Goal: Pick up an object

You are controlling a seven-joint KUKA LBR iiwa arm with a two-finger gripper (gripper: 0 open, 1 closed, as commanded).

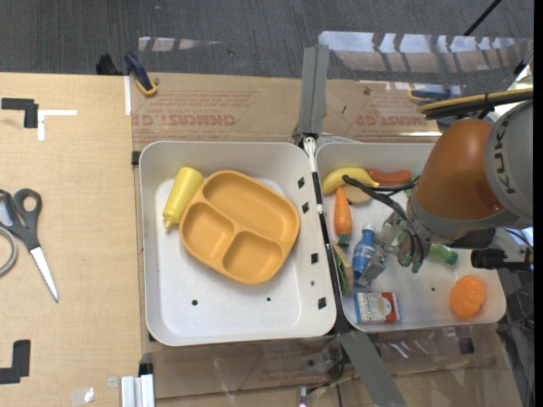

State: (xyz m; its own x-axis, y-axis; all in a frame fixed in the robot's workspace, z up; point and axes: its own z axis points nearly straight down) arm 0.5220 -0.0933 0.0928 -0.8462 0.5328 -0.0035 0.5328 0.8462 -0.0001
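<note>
Orange-banded and grey, the arm [467,176] reaches in from the right and hangs low over the right bin [496,312], its gripper [386,248] down among the clutter beside a blue bottle [364,253]; that bottle looks the likeliest thing for the pick, lying near the bin's left wall, just below a carrot [342,213] and just above a small red and white carton [375,307]; a banana [348,177] and a reddish sausage-shaped toy [392,177] lie along the far edge, a green piece [441,253] pokes out from under the wrist, and an orange fruit [467,296] sits well apart toward the near right corner; the left bin [170,312] holds a yellow divided plate [240,225] with a yellow bottle [181,196] touching its far-left rim; scissors [32,236] lie on the bench to the left; to do this step well, I judge the claw should centre over the blue bottle's narrow width rather than its length, come straight down so as not to nudge the carrot or the carton, close firmly and lift slowly, since a rounded bottle may roll or slip; as for the claw itself, cables and wrist hardware crowd it, so I cannot tell how far apart it stands, nor whether it touches the bottle; nothing visibly sits in its grasp.
</note>
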